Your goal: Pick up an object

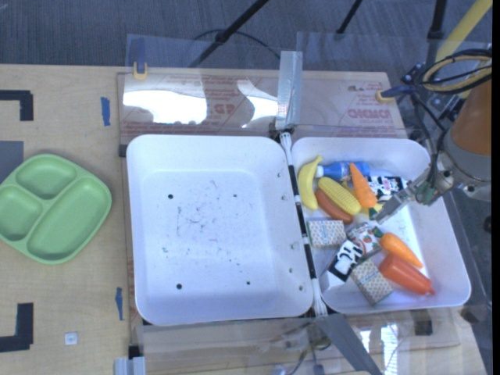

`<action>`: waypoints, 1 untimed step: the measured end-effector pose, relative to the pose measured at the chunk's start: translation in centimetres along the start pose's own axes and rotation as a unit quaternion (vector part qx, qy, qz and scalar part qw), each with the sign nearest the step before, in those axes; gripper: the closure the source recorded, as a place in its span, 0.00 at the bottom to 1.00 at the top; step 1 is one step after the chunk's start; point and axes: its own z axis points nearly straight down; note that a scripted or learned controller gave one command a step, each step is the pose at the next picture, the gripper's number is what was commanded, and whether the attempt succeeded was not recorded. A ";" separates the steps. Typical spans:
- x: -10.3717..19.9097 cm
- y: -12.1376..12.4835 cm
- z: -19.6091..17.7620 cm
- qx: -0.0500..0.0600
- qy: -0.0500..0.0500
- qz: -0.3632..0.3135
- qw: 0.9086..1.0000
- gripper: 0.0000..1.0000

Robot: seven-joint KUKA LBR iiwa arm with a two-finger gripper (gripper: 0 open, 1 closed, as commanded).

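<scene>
End effector sits low in the right bin, entering from the right edge at a slant, tip pointing down-left toward the middle of the object pile. Whether it is released or clenched cannot be told at this resolution; nothing is visibly held. Tip lies just beside a black-and-white carton and just above a small patterned packet. Grey wrist and orange band sit over the bin's right rim.

Candidate objects are all in the right bin: banana along the left wall, corn cob beside it, blue bottle behind, a carrot slanted next to the corn. Nearer the front: tan patterned box, black-and-white pouch, second tan box, an orange carrot, and an orange-red pepper-like piece.

Left bin shows faint scuff marks on its floor. Green divided plate rests on the bench, well apart to the left.
</scene>
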 end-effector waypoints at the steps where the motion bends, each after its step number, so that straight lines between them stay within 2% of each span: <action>1: 0.7 -5.4 10.4 -0.005 -0.005 0.017 1.000 0.00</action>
